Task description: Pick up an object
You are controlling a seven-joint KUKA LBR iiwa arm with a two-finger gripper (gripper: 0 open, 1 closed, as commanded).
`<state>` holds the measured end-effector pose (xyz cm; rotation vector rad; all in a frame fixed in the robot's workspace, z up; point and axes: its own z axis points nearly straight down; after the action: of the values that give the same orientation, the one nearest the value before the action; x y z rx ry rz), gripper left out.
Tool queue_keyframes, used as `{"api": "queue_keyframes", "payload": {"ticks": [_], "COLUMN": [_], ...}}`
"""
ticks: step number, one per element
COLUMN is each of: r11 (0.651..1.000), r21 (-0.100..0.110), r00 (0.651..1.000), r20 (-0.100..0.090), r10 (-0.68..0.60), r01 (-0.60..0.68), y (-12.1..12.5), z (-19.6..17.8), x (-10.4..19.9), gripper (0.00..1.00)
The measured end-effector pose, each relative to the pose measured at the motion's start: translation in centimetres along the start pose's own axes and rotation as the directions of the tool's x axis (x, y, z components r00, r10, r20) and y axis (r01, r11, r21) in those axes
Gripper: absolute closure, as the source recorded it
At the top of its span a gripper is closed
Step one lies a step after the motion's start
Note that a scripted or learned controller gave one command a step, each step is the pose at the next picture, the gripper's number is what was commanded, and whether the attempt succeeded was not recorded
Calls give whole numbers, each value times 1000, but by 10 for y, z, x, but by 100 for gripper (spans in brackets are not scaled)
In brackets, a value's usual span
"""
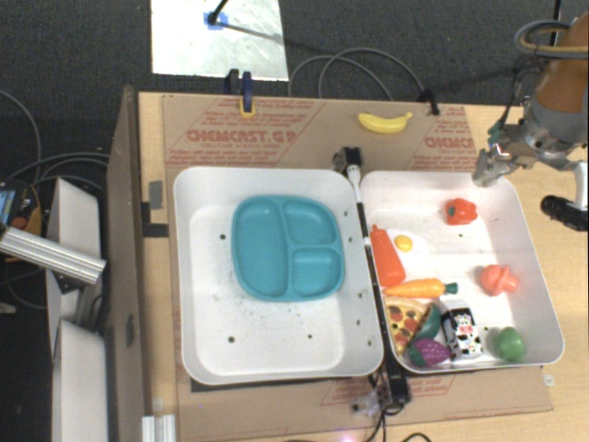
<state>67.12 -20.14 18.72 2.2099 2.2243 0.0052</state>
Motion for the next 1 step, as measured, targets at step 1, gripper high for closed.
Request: {"api": "queue_keyframes", "payload": {"ticks": [1], "r11": [1000], "r21": [3], "r00": [1000], "r20": [0], "r10": [4], "r01": [-4], "y": [-2], "z": [-6], "x": [-5], "gripper": [100]}}
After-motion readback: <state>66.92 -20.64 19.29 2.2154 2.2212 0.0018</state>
